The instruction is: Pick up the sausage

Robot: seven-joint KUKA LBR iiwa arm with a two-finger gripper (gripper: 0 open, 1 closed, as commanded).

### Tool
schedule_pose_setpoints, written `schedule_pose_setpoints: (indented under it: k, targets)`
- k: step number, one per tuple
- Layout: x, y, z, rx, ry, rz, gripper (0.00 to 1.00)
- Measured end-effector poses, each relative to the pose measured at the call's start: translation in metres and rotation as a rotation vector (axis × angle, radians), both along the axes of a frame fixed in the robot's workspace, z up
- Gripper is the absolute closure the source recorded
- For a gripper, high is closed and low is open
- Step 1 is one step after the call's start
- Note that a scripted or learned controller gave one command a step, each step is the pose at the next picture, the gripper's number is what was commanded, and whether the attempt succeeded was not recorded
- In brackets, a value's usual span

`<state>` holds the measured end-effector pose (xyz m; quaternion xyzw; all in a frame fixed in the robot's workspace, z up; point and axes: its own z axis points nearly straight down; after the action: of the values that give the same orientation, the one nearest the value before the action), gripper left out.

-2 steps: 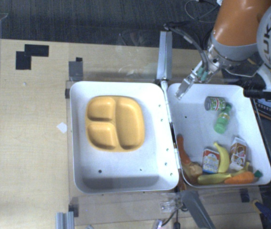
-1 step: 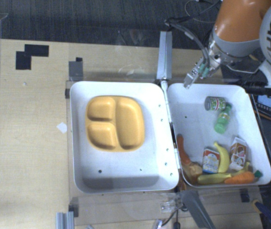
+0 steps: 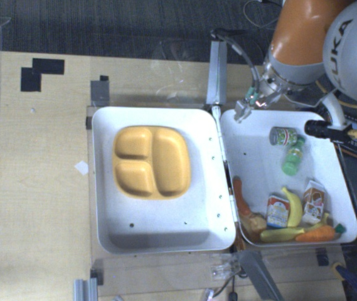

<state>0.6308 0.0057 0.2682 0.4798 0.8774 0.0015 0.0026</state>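
Note:
The sausage (image 3: 239, 197) is a thin reddish-brown piece lying along the left wall of the right bin (image 3: 253, 144), pointing toward the front. My gripper (image 3: 243, 110) hangs over the far left corner of that bin, well behind the sausage and apart from it. I see nothing held in it.
A yellow divided tray (image 3: 152, 162) sits in the left bin (image 3: 159, 231). In the right bin lie a can (image 3: 283, 136), a green bottle (image 3: 293, 158), a banana (image 3: 293, 207), two small cartons (image 3: 278, 211), a carrot (image 3: 319, 234) and a brown lump (image 3: 253, 221) at the sausage's front end.

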Motion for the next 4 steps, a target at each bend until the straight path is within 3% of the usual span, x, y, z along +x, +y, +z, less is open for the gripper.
schedule_pose_setpoints:
  k: [1, 2, 3, 4]
  targets:
    - [0.000, 0.000, 0.000, 0.000, 0.000, 0.000, 0.00]
    - [0.000, 0.000, 0.000, 0.000, 0.000, 0.000, 0.00]
    - [-0.026, 0.070, -0.082, -0.001, -0.001, 0.437, 0.00]
    - [-0.114, 0.024, -0.083, -0.001, 0.000, 0.400, 0.00]
